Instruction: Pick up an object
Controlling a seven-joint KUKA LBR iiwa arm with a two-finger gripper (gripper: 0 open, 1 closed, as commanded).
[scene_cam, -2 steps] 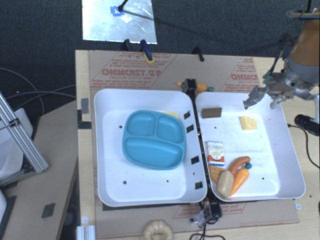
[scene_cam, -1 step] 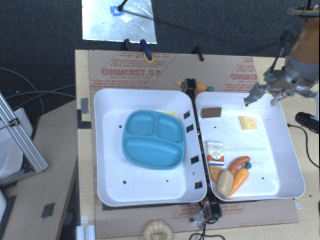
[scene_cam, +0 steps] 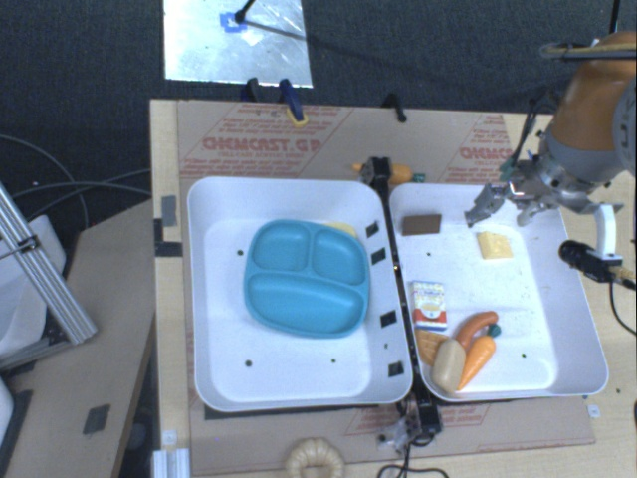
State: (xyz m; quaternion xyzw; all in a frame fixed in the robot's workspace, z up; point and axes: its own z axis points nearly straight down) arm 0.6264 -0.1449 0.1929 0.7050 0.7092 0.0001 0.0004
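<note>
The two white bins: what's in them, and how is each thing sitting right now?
Blue divided plate: flat in the left bin.
Brown block: flat, right bin, far end.
Yellow cheese slice: flat, below the gripper.
Small carton: lying flat.
Carrot: lying, touching the sausage.
Gripper: holds nothing.

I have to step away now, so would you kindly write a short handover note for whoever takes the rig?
Tool: above the right bin's far end, holding nothing.
Right bin: brown block, yellow block, small carton, and a carrot among the toy food near the front.
Left bin: blue divided plate.
Done: nothing picked yet.
Left: grasp and lift one object; the yellow block lies nearest.
</note>
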